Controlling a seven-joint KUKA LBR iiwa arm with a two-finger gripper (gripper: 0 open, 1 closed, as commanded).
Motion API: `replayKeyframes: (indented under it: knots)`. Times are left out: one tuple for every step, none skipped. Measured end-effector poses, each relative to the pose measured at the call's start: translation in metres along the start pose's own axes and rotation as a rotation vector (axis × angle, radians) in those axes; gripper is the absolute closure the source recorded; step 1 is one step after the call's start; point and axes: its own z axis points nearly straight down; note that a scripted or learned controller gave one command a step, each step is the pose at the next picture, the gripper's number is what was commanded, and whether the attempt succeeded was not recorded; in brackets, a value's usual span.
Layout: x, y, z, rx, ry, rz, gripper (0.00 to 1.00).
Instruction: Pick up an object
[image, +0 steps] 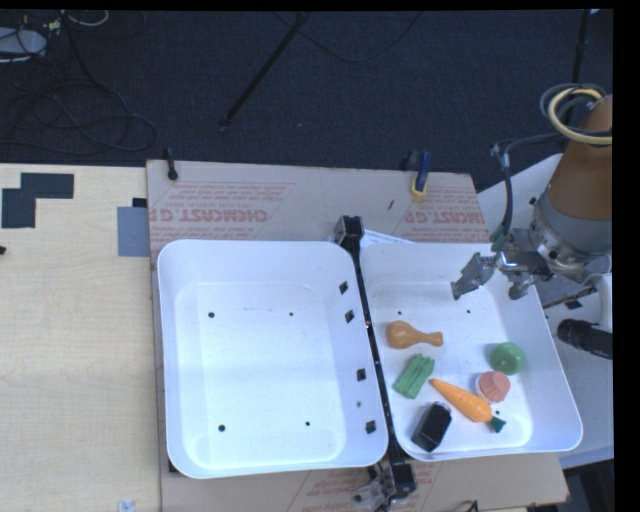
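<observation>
I see the two shallow white plastic bins side by side on the bench; the left bin (200, 300) lies bare of objects, while the right bin (560, 400) holds everything I could go for. The grey arm with its orange band (585, 180) reaches in from the right, and its two-finger gripper (492, 275) hangs above the far part of the right bin, fingers spread apart with nothing between them. The objects cluster in that bin's near half: a long orange plastic carrot (462, 399), an orange-tan pear-shaped gourd (412, 337) nearest the gripper, a green ridged vegetable piece (414, 376), a flat black block (432, 427), a round green ball-like item (507, 356) and a pink round piece (493, 386) touching the carrot's thick end. My worry is crowding: the carrot, green piece and pink piece lie so close that a descending finger may land on one and shove its neighbour, and the rounded gourd could squirt sideways if I close off-centre.
</observation>
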Motion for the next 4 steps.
replayKeyframes:
  knots:
    - [0.038, -0.084, 0.098, 0.014, 0.005, 0.001, 0.0]
    - [0.093, -0.013, 0.063, -0.007, 0.001, -0.007, 0.0]
    - [0.019, -0.047, 0.093, 0.004, -0.003, 0.008, 0.0]
    - [0.081, 0.027, 0.062, -0.008, 0.001, -0.007, 0.0]
